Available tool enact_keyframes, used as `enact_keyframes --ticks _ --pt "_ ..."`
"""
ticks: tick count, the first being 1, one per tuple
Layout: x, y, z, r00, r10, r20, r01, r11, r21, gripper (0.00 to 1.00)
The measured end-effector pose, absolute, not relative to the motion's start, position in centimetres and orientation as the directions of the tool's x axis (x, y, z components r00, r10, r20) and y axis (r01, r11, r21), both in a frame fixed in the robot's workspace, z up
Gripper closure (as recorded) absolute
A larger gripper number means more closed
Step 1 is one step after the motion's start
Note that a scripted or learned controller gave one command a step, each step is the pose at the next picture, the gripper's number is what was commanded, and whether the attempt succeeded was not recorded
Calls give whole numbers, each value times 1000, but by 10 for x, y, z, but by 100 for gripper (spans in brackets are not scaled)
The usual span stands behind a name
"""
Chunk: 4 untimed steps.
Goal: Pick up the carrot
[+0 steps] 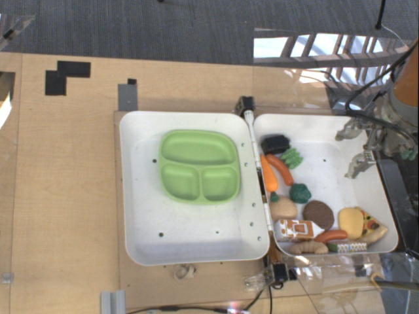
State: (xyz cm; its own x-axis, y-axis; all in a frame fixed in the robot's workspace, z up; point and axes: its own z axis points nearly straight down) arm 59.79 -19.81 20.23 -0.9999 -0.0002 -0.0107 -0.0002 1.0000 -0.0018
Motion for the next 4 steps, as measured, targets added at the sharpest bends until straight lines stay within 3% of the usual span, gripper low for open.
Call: enact_keyframes --ticks 1,2,3,4 --pt "570 -205 164 -896 -444 -8 -444 896 -4 0" --pt "504 -207 179 -884 -467 -8 -467 884 -7 0" --pt "504 -205 143 -735 -678 -5 -678 735 -5 0" --pt "499 -205 145 -498 -867 -5 -867 498 -10 0"
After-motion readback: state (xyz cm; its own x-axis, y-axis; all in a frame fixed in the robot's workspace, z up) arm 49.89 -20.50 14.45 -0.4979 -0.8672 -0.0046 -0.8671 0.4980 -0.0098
